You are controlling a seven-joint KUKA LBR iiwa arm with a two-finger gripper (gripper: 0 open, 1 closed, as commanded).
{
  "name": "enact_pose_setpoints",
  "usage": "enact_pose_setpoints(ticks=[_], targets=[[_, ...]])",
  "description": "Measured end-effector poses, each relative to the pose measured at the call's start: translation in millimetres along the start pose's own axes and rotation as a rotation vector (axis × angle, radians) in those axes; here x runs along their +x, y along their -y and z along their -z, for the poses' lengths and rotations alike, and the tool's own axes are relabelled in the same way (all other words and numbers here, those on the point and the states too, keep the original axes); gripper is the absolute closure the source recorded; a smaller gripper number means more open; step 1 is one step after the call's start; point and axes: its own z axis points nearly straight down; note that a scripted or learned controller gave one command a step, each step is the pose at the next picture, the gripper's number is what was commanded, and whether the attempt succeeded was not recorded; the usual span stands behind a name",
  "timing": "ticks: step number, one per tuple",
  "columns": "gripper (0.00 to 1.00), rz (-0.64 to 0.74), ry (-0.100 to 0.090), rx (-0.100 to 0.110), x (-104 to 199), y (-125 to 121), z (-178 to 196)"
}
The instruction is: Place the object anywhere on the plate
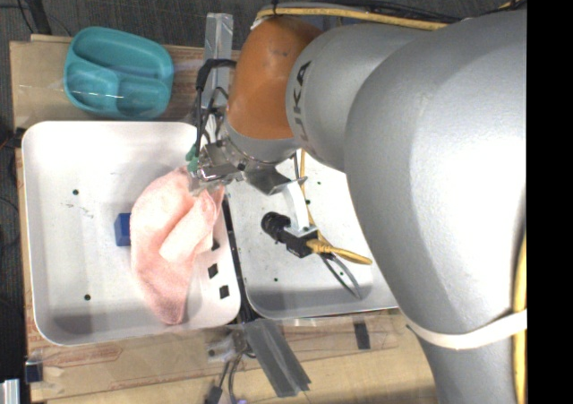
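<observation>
A wooden bench [107, 353] carries two shallow white plastic bins side by side, seen from above at a slant. A large grey robot arm [430, 169] with an orange band [264, 80] above its wrist reaches in from the right of the view and covers much of the right bin [295, 299].

The gripper [208, 167] sits low over the shared border of the two bins, near their edges toward the top of the view. It is right at the upper corner of a crumpled pale pink cloth [170, 241]. The wrist hides the gripper's tip, so I cannot tell whether it is spread, pressed together or pinching the cloth.

The cloth lies in the left bin [54, 178], against that bin's right edge. It runs from the gripper down toward the bin's lower right corner. Just beside the cloth's left side, on the bin floor near the middle, lies a small blue rectangular block [123, 229]; whether it touches the cloth cannot be told. Small black squares mark the white surface at the left bin's lower right corner, beside the cloth's lower end.

A teal plastic plate with rounded corners and moulded compartments [119, 71] rests on the bench outside the bins, near the bench's upper left corner and just beyond the left bin's top edge. It is well apart from the cloth and the gripper.
</observation>
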Motion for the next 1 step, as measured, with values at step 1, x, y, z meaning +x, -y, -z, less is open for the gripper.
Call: enact_pose_setpoints(ticks=[1], targets=[[0.0,0.0,0.0,0.0,0.0,0.0,0.0]])
